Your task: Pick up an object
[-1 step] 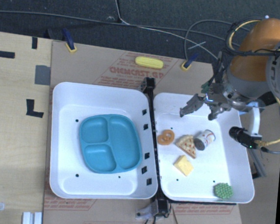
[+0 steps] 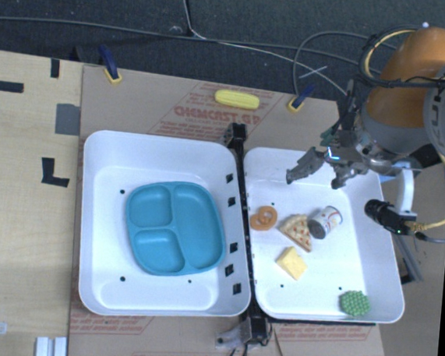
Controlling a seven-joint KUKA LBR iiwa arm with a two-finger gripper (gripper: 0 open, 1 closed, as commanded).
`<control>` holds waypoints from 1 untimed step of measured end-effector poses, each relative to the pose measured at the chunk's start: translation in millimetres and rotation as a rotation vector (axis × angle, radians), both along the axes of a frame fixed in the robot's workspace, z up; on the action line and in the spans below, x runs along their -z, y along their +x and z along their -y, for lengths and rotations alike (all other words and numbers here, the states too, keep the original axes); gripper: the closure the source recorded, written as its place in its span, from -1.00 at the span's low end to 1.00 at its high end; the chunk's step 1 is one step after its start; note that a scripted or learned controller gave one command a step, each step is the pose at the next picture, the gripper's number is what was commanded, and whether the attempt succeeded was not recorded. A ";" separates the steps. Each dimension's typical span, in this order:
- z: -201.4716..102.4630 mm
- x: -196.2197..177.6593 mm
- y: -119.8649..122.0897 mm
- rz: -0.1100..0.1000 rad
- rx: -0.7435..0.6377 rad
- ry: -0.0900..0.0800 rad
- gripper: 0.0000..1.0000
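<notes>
The right bin [image 2: 387, 252] holds a small brown donut [image 2: 264, 218], a pizza slice [image 2: 299, 231], a small can [image 2: 325, 221] lying on its side, a yellow cheese wedge [image 2: 292, 262] and a green broccoli piece [image 2: 354, 303] in the near right corner. My gripper [image 2: 319, 168] hangs over the far part of this bin, above and behind the can and pizza. Its two dark fingers [image 2: 302, 167] are spread apart, with nothing between them.
The left bin [image 2: 99, 200] holds a blue divided plate [image 2: 175, 227]. A yellow banana-like toy [image 2: 236, 99] lies on the cardboard behind the bins. Cables run across the dark floor at the back, and clamps hold the cardboard's far edge.
</notes>
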State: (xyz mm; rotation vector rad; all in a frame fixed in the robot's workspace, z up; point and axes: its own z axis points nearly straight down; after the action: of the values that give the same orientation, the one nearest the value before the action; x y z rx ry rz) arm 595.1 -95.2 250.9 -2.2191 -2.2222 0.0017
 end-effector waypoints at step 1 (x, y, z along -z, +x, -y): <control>0.8 46.5 7.1 -0.002 0.000 -0.001 -1.00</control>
State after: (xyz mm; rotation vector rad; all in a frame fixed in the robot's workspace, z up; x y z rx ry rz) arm 602.2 -96.0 204.4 -2.2187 -2.2215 0.0059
